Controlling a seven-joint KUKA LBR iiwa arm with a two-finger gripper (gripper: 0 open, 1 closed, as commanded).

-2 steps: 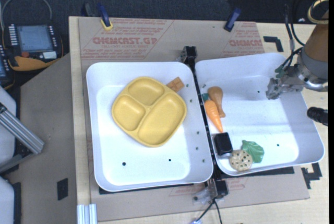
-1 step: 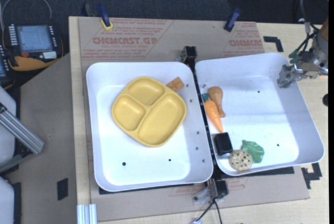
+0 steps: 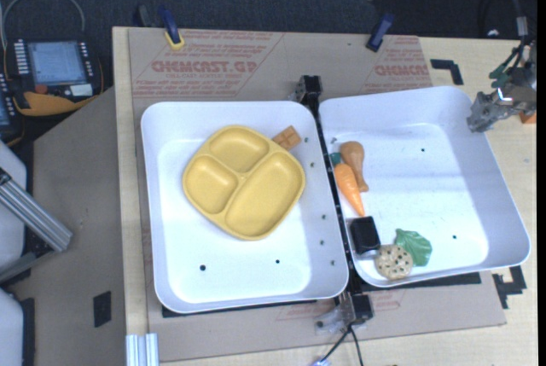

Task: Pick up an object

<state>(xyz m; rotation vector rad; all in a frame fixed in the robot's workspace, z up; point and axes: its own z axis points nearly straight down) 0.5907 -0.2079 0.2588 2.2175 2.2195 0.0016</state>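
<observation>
Hovering over the right bin's far right rim, the gripper holds nothing visible; whether its fingers are parted cannot be told. Candidate objects lie along that bin's left side: a carrot, a drumstick-shaped toy, a black block, a cookie and a green leafy piece. A yellow divided plate and a small brown block occupy the left bin.

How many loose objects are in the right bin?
5, possibly hiding more: chicken drumstick and carrot along the left wall, black block, cookie and green leaf near its front.
</observation>
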